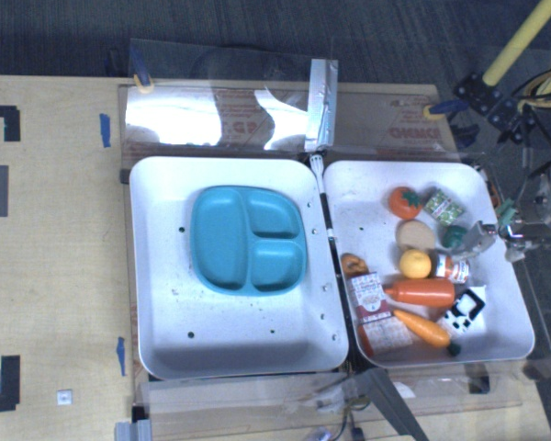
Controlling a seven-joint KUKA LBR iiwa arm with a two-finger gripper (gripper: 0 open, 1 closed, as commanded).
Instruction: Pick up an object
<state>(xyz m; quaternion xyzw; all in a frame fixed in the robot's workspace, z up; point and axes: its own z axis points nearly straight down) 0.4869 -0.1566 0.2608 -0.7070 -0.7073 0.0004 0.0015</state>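
A blue divided plate (249,239) lies in the middle of the left white bin (156,329), which sits on the pale counter (55,274) touching the right white bin (367,186) along its edge. Behind both bins stands a cardboard sheet (386,118) with shiny tape (320,104), and a yellow pole (525,30) slants at the upper right

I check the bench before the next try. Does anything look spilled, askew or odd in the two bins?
Nothing looks spilled. The toy food is crowded in the right bin, while the left bin holds a blue divided plate.
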